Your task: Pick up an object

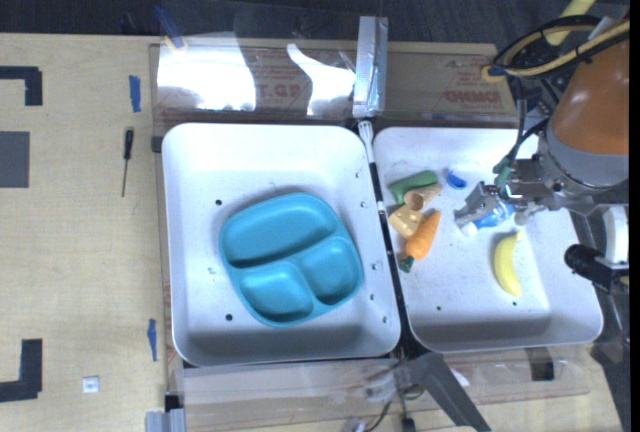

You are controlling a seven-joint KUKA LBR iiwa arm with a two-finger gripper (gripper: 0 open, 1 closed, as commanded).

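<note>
The camera view looks down on 2 white bins set side by side on the bench. The left bin (190,220) carries a blue divided tray (290,258) with 3 compartments, lying near the middle of its floor, toward the front edge.

The right bin (560,320) holds the small things. A green piece (412,184) lies close to the bin's left wall, with a tan piece (408,217) just below it and an orange carrot (423,234) touching that one, slanted toward the front left corner. A yellow banana (507,265) lies apart from them, nearer the right edge. A small blue object (457,181) sits toward the back edge.

The arm (590,120) reaches over the right edge, and the gripper (487,210) hangs low over the bin's middle, between carrot and banana. A blue item (492,215) shows at its tips; whether it is pinched cannot be told.
</note>
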